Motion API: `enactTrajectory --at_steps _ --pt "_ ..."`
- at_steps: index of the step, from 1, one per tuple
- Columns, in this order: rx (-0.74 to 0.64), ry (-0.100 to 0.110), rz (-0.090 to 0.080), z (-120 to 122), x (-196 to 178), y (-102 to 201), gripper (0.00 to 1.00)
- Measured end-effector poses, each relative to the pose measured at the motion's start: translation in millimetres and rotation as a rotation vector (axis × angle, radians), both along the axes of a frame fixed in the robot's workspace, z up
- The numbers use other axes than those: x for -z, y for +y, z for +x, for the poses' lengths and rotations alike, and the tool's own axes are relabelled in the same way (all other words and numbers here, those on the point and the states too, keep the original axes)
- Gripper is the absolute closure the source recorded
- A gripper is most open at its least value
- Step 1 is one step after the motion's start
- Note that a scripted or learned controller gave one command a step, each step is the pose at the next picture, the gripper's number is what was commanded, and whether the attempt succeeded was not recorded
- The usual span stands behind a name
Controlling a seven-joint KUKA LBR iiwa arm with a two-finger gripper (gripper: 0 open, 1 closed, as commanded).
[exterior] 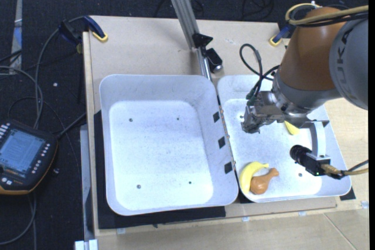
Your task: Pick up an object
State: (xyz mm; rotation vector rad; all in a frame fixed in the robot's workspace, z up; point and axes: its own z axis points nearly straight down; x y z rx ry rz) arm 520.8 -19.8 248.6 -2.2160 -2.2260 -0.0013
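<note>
Touching: one banana (250, 171), one drumstick (262, 181).

Banana (252, 170) touching drumstick (262, 181), right bin (276, 152)

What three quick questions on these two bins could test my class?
1. Which holds the banana? A left bin; B right bin.
2. True or false: the gripper is over the left bin.
3. Fill in: right beside the banana lies an ____ drumstick.
Key: 1 B. 2 false, it is over the right bin. 3 orange.
</note>
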Motion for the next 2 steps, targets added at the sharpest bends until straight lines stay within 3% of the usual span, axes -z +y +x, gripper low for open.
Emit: enactTrajectory --at_steps 2 --pt "0.0 0.001 -0.001 8.1 19.8 99.5 1.0"
